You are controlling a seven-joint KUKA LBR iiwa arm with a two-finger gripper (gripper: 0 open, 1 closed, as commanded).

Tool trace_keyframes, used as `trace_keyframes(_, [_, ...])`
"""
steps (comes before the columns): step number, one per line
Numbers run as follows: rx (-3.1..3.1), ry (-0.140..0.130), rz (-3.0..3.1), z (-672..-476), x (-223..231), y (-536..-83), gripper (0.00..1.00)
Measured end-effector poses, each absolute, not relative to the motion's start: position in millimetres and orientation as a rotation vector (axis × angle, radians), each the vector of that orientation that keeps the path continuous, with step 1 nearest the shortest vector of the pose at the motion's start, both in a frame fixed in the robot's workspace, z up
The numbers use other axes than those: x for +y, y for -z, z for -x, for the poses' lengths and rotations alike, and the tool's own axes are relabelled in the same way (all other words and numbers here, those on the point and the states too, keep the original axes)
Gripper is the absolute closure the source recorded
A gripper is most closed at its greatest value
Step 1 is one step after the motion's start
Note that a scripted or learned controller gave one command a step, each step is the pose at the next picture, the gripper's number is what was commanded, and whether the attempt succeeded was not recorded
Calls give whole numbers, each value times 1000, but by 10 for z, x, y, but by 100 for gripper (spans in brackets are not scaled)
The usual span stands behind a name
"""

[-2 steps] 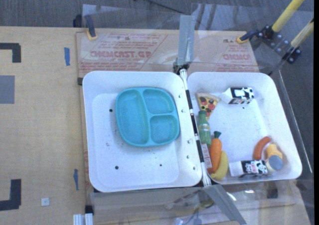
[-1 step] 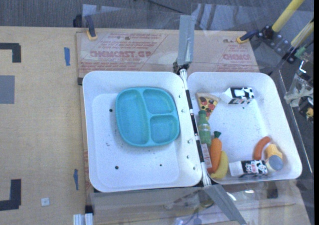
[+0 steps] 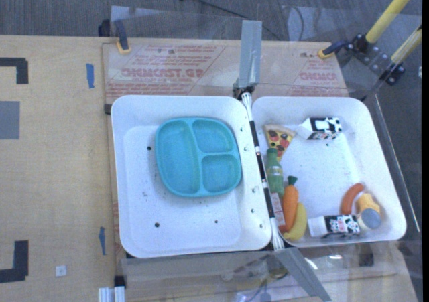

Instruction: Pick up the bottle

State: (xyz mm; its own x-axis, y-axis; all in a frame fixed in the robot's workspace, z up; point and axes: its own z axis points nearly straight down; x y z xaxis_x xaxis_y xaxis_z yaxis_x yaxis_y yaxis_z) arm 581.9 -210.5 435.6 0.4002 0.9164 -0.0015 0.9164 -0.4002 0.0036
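The pale wooden tabletop [image 3: 53,160] stretches left of the teal plate, smooth and matte, with three black angular marks, the one at the left edge cut off, and two short blue tape strips [image 3: 89,75] stuck to it. The left bin [image 3: 127,227] is a shallow white tray with rounded corners and a faintly speckled floor, and it holds the teal plate [image 3: 198,157] itself: one glossy plastic dish, a rounded rectangle split into three compartments, one large and two small. Behind the plate lies a flat brown cardboard sheet [image 3: 167,73] with red print too blurred to read, and a grey metal post [image 3: 249,53] stands up from the seam between the two bins. The right bin [image 3: 375,133], of the same white shape, sits just right of the plate. Nearest the plate, along that bin's left wall, lies the single bottle [image 3: 274,170], small, green and slim, lying lengthwise with a paler label. Beyond its far end is one triangular pizza slice [image 3: 279,138]; toward the near side are one orange carrot [image 3: 289,203] with a green top and one yellow banana [image 3: 298,223], partly hidden under the carrot. Farther right of the plate are two boxy cartons with black-and-white cow patches, one at the back [image 3: 322,128] and one at the front [image 3: 338,225], one curved orange-red sausage [image 3: 352,197], and a small round yellow thing [image 3: 369,215] that is hard to make out. Whether the hand is released or clenched, I cannot tell.
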Motion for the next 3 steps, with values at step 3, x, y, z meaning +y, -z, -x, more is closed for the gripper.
trace_keyframes(3, [2622,-2,-1725,-5259,-2215,-2513,100])
